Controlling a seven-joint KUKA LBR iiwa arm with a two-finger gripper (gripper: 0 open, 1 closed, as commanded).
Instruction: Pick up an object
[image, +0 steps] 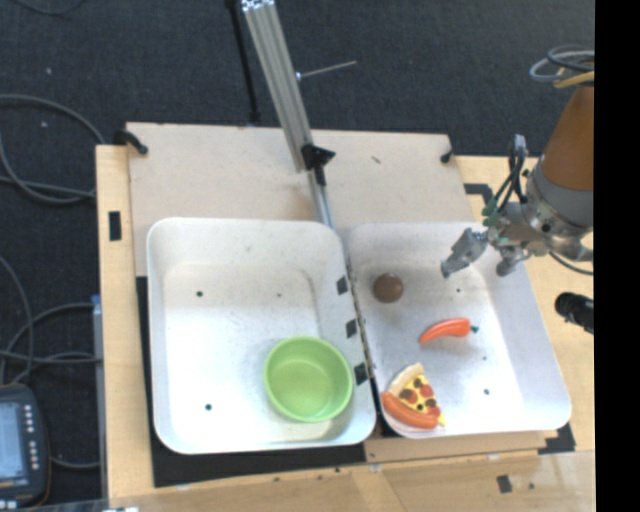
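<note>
In the right bin (520, 370) lie a small brown ball (388, 288), an orange-red chili pepper (445, 330) and a pizza-slice toy (413, 398) at the front-left corner. A green bowl (308, 378) sits in the left bin (200, 300) near its front right. My gripper (485, 254) hovers over the right bin's back right area, up and to the right of the pepper. It is open, its two grey fingers spread apart with nothing between them.
A slanted aluminium post (285, 95) rises from the bench behind the bins. The divider between the bins (352, 310) runs down the middle. Cables lie on the dark floor at left and top right.
</note>
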